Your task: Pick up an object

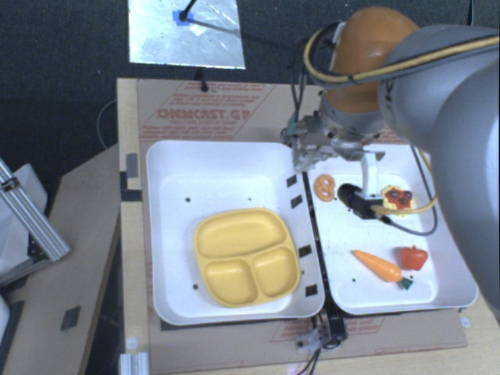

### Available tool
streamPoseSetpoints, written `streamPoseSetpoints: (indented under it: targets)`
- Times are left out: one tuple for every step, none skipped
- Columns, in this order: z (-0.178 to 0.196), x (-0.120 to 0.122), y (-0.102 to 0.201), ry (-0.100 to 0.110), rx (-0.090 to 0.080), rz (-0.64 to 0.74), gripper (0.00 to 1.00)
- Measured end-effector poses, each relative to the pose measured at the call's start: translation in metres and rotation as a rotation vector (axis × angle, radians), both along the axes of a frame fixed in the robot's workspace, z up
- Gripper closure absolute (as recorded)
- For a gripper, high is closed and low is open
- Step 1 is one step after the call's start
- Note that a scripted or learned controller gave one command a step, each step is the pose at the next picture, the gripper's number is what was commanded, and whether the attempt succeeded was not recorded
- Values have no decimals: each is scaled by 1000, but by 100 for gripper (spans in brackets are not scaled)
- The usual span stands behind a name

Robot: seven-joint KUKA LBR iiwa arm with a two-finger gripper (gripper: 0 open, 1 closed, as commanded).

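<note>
Nearest the lens, the carrot (pixel 377 265) lay slantwise, well apart from the pincer (pixel 303 159), whose state could not be told, while the pretzel (pixel 324 186) sat just beside that pincer.

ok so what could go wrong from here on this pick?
1. The gripper hangs over the rims where the bins meet; descending straight could hit a rim, not the toy pretzel beside it.
2. The pretzel lies flat near the right bin's wall and may skid.
3. The toy carrot and red pepper lie close; grabbing one could knock the other.
</note>
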State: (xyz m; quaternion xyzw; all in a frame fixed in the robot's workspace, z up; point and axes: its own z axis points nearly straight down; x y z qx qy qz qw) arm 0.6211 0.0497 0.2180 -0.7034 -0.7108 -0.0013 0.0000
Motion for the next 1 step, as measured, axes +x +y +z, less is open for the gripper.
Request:
streamPoseSetpoints:
  targets:
    - [-5,0,52,0,0,-1,100]
